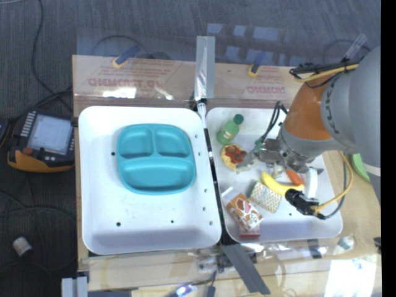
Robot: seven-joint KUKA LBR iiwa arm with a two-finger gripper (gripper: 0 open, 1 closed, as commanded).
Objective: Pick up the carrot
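At the near edge of the right bin (pixel 334 228) lies a patterned snack box (pixel 244 214), with a speckled packet (pixel 266 197) at its two o'clock. Next comes the banana (pixel 272 183), and touching it at three o'clock the carrot (pixel 294 178), an orange sliver half hidden under the gripper (pixel 286 163). Whether the gripper is spread or pinching cannot be told. The risk: the crowding banana could be nudged or grabbed instead. Farther back sit the pizza slice (pixel 233 156) and the green bottle (pixel 230 129).
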